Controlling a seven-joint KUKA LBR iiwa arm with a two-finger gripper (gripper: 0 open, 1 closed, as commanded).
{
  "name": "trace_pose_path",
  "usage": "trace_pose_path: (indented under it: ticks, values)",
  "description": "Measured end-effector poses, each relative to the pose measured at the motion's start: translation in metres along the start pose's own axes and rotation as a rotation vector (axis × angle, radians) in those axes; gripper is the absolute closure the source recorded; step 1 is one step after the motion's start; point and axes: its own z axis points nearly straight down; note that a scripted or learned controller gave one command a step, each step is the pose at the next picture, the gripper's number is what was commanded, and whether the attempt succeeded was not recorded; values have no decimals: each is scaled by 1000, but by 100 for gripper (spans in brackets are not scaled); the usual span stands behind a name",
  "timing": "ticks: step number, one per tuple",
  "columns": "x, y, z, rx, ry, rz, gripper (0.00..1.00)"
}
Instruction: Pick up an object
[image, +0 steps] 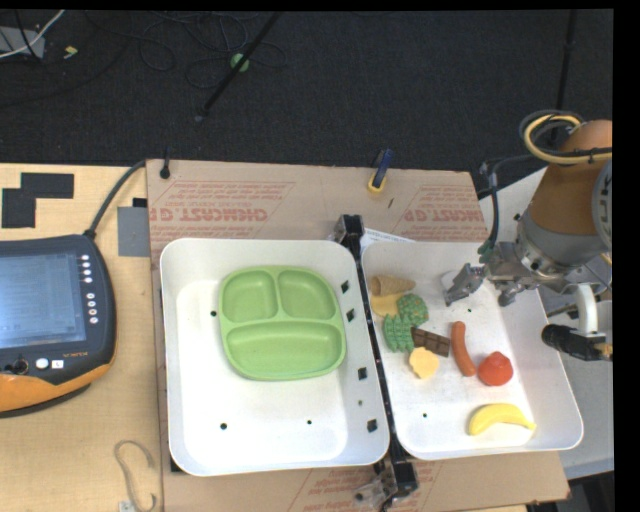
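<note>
Jaws of our gripper (487, 283) stand parted with nothing between them, above the upper right of the right bin (560, 415), clear of the toy food: a red tomato (495, 369), banana (499, 420), sausage (461, 347) and green piece (404, 322). We read mirrored red printing on the cardboard (215, 208), too reversed to make out. Our arm (565, 200) reaches in from the right; a green divided plate (281, 323) lies in the left bin (190, 420).
</note>
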Motion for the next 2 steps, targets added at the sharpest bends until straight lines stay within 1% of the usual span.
trace_pose_path:
  ticks: [1, 2]
  values:
    - [0, 0, 64, 1, 0, 0, 0]
    - [1, 0, 78, -3, -1, 1, 0]
